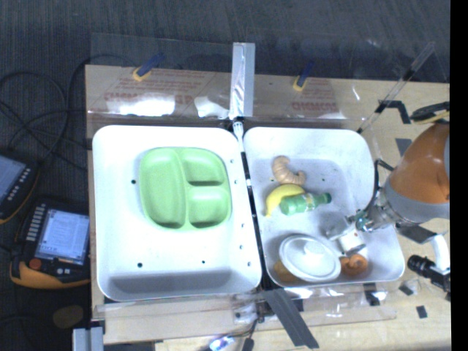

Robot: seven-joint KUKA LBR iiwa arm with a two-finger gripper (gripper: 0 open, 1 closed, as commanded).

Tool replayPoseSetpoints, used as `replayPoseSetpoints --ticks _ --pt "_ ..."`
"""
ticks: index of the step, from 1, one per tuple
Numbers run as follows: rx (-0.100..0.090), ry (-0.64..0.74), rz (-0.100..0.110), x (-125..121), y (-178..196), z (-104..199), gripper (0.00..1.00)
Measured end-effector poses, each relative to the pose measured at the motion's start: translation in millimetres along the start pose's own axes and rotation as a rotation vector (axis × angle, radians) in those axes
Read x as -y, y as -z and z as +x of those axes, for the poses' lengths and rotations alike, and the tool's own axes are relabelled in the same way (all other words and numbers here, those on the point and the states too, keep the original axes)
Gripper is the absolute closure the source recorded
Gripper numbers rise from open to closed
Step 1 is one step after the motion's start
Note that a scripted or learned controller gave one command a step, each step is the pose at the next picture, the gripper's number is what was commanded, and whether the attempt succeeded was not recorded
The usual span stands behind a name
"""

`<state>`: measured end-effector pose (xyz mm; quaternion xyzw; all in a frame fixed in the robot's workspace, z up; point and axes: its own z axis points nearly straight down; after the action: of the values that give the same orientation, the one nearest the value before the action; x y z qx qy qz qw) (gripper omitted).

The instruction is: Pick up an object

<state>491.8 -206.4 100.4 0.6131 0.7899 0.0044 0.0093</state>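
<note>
I have the gripper (349, 232) low in the right bin (333, 146), just above the orange piece (355, 264); can't tell its grip state, too blurred.

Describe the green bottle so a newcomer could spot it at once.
Take the right-hand white bin, the one the arm reaches into. Near its middle, a small green bottle lies on its side, pressed against a yellow banana, below a tan ginger-shaped piece and above a white bowl. It is that bin's one green item, with a darker cap pointing right.
</note>
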Motion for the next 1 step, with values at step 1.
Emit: replayPoseSetpoints --ticks 1 --pt "-0.009 -0.023 0.021 -20.1 79.9 47.3 1.00"
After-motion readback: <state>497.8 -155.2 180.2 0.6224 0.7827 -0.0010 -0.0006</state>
